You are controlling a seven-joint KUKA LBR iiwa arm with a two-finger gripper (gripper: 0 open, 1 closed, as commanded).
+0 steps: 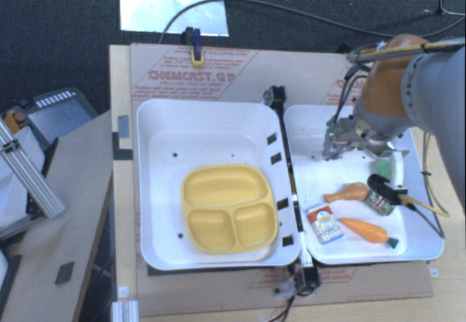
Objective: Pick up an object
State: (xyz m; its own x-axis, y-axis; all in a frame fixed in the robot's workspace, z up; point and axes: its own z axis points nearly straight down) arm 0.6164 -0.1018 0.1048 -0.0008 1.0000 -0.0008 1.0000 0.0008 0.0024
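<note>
The arm [437, 87] is a thick, rounded grey tube with a smooth matte shell. A broad orange band [386, 84] wraps it above the wrist. Thin dark cables loop along the band's left side, down to the small grey metallic hand [336, 144].

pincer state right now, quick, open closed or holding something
Pincer: cannot be told from this slanted view; it sits low over the back of the right bin, with nothing seen in its grip.
</note>
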